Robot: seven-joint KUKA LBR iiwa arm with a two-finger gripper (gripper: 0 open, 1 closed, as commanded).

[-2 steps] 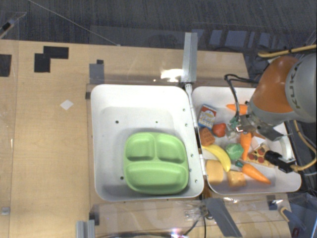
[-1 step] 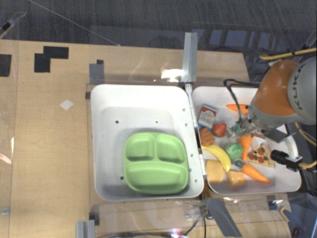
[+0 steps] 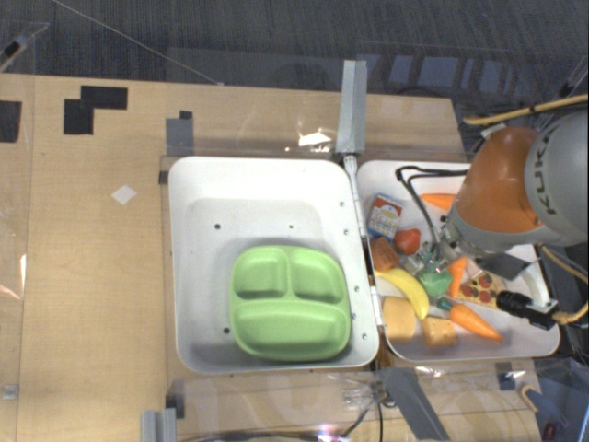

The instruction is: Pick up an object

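Note:
The right bin (image 3: 548, 343) holds several toy foods. A yellow banana (image 3: 406, 289) lies near its left wall, with a red fruit (image 3: 408, 241) and a small printed carton (image 3: 385, 215) behind it. An orange carrot (image 3: 471, 321) and two tan pieces (image 3: 398, 316) lie along the front. A pizza slice (image 3: 479, 288) sits to the right. My gripper (image 3: 432, 264) hangs low in this bin, just right of the banana and over a green piece (image 3: 437, 284). The orange wrist band hides the bin's middle.
The left bin (image 3: 198, 191) holds a green divided plate (image 3: 291, 302) at its front. A grey post (image 3: 352, 109) stands behind the wall shared by the bins. A black cable (image 3: 414, 191) loops across the back of the right bin.

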